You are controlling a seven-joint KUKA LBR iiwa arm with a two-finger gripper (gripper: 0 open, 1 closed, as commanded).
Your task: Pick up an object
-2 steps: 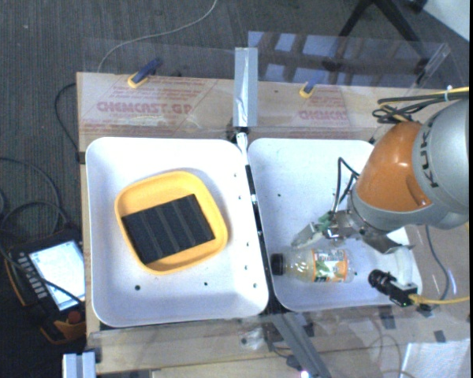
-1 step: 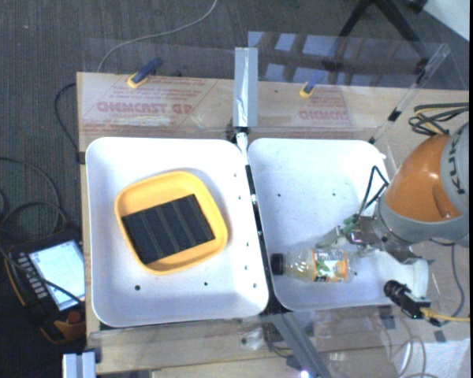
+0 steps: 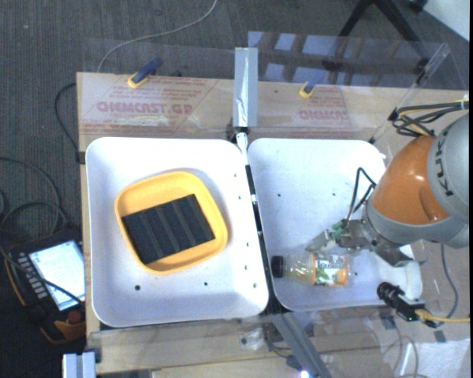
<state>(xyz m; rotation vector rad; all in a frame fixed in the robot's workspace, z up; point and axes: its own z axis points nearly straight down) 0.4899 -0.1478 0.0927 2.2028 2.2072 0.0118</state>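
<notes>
Over rt bin [image 3: 299, 164], 1 gripper [image 3: 340, 239] hung just above 1 plastic bottle [image 3: 314, 270] lying on its side near front edge; jaw state couldn't tell. Lt bin [image 3: 102, 290]: 1 yellow tray [image 3: 170, 223] w/ 1 black pad [image 3: 168, 228].

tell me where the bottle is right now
The bottle lies on its side in the right bin, near its front edge, just below the claw.
</notes>
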